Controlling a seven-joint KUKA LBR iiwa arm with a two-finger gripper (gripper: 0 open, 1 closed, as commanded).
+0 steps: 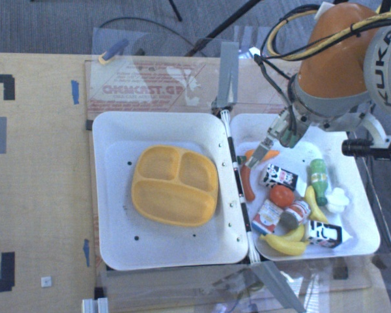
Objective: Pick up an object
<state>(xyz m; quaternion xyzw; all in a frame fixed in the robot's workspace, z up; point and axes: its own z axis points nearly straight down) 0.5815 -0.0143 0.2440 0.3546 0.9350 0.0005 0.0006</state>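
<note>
A yellow divided plate sits mid-way in the left bin; blue tape lies beyond that bin.

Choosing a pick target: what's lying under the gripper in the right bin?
Beneath the gripper lie a carrot and a red sausage by the right bin's left wall. The gripper covers the carrot's upper end; whether it touches is unclear.

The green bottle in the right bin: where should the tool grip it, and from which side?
Probably across the green bottle's middle, from above. It lies flat, its long axis running toward the bin's far wall, so fingers would close across its narrow width. A banana crowds its near end.
</note>
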